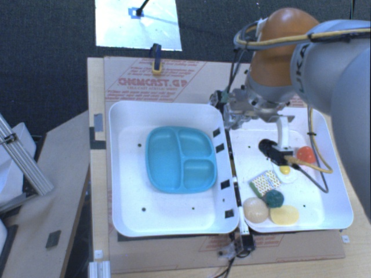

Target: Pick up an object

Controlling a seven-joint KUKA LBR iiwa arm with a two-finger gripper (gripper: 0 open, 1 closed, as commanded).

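At the right-hand bin's point(345, 212) near edge, a cream ball point(255, 209), a yellow lump point(284, 215) and a teal ball point(274, 198) are sitting bunched together, a checkered pad point(266, 182) just behind and an orange ball point(305, 154) farther back. The fingers point(242, 116) are hanging over the bin's far corner, so every candidate is lying nearward of them; whether they are open or holding anything, I cannot tell
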